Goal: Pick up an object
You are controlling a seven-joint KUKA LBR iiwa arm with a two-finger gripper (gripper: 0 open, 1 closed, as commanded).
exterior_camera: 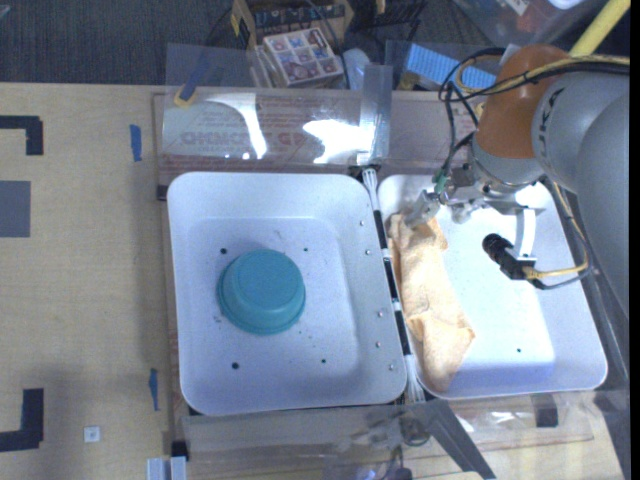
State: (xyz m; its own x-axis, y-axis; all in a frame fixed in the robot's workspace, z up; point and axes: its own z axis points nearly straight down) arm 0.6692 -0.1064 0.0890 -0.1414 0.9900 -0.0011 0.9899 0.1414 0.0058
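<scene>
A teal round bowl (262, 290) lies upside down in the middle of the left white bin (200, 213). A tan crumpled cloth (430, 293) stretches along the left wall of the right bin (560, 358), from its far end to its near corner. My gripper (437, 201) hangs over the far left part of the right bin, right at the cloth's upper end. The grey arm with its orange band (520, 103) comes in from the upper right and hides the bin's far right corner.
A black cable plug (500, 251) dangles from the wrist over the right bin's floor. A metal divider (385, 268) separates the two bins. A clear plastic sheet (270, 133) stands behind the left bin, with boxes and clutter beyond it.
</scene>
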